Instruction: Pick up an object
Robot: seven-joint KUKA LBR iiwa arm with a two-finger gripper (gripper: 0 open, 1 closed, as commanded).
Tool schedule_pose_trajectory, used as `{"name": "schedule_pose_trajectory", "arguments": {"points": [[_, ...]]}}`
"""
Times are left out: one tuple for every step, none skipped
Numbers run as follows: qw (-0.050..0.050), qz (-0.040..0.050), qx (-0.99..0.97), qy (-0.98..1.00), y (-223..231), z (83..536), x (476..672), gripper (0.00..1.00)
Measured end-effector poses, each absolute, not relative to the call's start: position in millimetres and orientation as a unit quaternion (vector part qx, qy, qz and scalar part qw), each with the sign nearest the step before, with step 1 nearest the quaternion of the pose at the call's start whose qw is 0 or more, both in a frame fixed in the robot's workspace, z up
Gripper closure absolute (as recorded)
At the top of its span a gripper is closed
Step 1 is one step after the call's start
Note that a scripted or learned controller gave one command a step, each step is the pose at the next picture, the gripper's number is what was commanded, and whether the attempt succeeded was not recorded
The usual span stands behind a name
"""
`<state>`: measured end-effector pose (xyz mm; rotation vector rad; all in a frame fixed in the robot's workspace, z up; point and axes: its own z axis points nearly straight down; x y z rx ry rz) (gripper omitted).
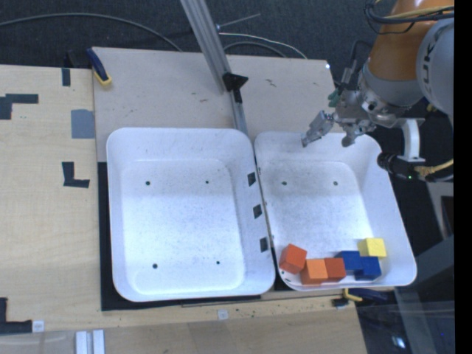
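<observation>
above right bin's far rim [317, 137], jaws [328, 136] spread, empty

Two white bins [184, 142], smooth plastic-looking, faintly speckled. Bench [37, 198] reads as pale matt wood. Slanted rail [206, 32], ribbed bare metal. Arm's orange band [402, 46], glossy.

White, finely black-speckled: left bin [181, 212] and right bin [324, 205]. Near right corner: orange-red cube [293, 258], orange block [317, 270], red-orange block [335, 268], blue block [360, 265], yellow cube [373, 247]. Pale tan wood-grain surface [44, 220] with dark tape marks. Grey arm with orange band [405, 32].
</observation>
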<state>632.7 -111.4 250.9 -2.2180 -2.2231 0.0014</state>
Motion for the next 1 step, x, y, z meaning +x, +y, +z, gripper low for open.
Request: {"name": "schedule_pose_trajectory", "arguments": {"points": [[-0.004, -0.0020, -0.707, -0.707, -137.5, 332.2, 657.1, 0.00]]}}
